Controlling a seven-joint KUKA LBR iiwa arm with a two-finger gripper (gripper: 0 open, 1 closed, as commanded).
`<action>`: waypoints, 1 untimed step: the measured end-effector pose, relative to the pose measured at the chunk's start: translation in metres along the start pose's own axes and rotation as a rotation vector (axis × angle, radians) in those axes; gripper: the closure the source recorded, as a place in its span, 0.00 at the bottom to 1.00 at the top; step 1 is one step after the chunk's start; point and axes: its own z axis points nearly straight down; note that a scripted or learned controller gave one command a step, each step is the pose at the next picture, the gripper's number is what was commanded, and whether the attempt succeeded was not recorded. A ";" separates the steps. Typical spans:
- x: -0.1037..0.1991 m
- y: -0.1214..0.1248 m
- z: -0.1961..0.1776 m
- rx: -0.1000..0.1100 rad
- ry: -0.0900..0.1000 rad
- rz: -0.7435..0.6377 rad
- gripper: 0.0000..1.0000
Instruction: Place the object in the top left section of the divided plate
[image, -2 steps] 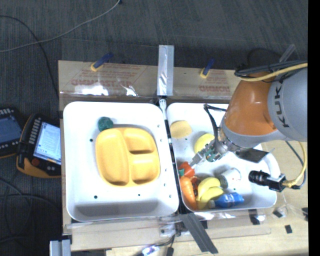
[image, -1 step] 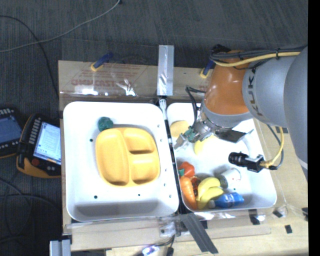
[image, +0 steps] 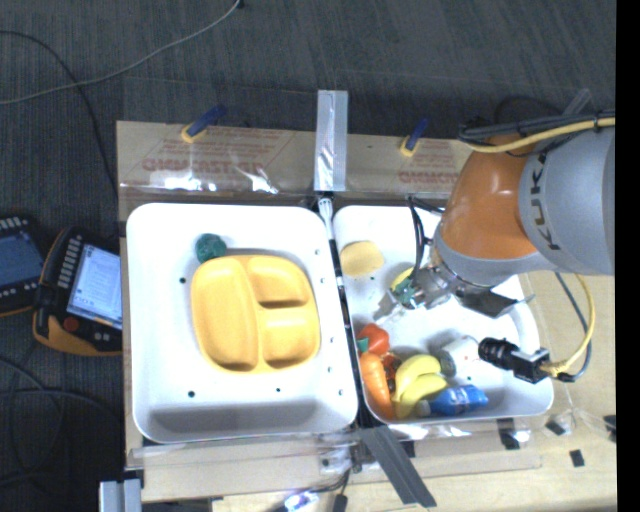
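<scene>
Two white bins on bench. Right bin (image: 530, 330): banana (image: 418, 378), blue bottle (image: 455, 400), orange carrot-like piece (image: 373, 375), pale round item (image: 361, 258). Gripper (image: 408, 292) low among these; finger state cannot be told, no object visibly held. Left bin (image: 160, 300): yellow divided plate (image: 255, 310), sections bare; green item (image: 210, 246) beside its far corner. Placement judged not begun.

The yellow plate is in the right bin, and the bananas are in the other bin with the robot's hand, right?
Not quite. The camera view shows the yellow plate in the left bin, not the right. The bananas lie in the right bin, where the gripper is too.
</scene>
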 end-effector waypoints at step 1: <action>0.021 -0.036 0.000 0.001 0.002 0.116 1.00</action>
